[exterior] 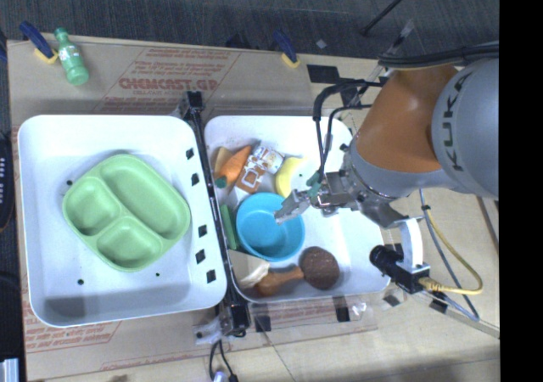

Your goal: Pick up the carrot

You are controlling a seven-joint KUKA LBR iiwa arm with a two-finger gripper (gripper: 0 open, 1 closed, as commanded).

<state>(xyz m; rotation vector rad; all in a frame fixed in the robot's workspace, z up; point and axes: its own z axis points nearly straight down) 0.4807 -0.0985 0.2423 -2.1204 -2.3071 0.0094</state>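
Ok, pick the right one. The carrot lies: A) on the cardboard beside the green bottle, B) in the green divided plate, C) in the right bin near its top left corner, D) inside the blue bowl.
C: the carrot lies in the right bin near its top left corner, above the blue bowl.

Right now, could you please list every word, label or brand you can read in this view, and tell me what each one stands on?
"CHEMCAST GP", red print on the brown board behind the bins.
"KU", part of a brand name, on the grey arm; the rest runs out of view.
Red lines of print around "CHEMCAST GP": too small to read.
Small packet beside the carrot: print too blurred to read.
Green bottle: label unreadable.
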